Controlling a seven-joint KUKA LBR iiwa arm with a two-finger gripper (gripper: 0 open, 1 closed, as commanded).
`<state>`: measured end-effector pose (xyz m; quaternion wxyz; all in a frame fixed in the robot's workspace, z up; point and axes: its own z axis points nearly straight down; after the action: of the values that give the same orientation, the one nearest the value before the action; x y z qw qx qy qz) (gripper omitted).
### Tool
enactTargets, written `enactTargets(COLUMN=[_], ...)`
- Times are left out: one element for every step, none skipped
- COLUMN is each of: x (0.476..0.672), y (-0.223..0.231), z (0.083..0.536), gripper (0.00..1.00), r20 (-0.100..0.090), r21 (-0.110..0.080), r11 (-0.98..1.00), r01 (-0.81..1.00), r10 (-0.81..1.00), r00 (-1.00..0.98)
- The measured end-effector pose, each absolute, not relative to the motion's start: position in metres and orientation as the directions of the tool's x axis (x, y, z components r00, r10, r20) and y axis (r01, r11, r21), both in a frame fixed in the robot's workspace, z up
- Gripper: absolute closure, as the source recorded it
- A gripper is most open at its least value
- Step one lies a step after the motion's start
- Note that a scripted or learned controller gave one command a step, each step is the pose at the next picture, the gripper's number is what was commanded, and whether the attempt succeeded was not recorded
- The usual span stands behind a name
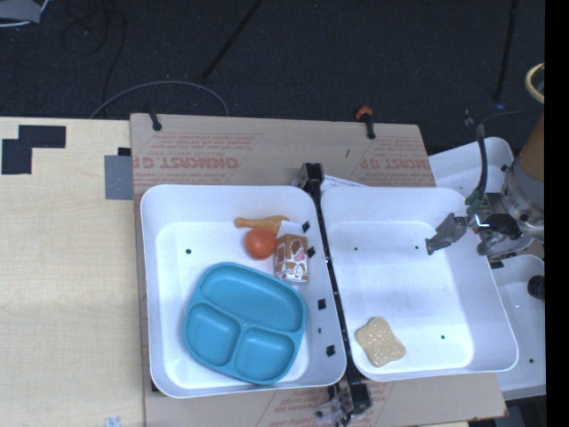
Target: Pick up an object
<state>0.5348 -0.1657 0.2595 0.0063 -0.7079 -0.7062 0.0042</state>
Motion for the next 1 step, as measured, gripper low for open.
enactTargets(x=[0.5369], y=[-0.1655], z=[0.2664], gripper=[0.00], r20=[0.001], r21=[-0.003], r11=[0.000], r01=[1.000], r10=[1.000], r00=[0.000])
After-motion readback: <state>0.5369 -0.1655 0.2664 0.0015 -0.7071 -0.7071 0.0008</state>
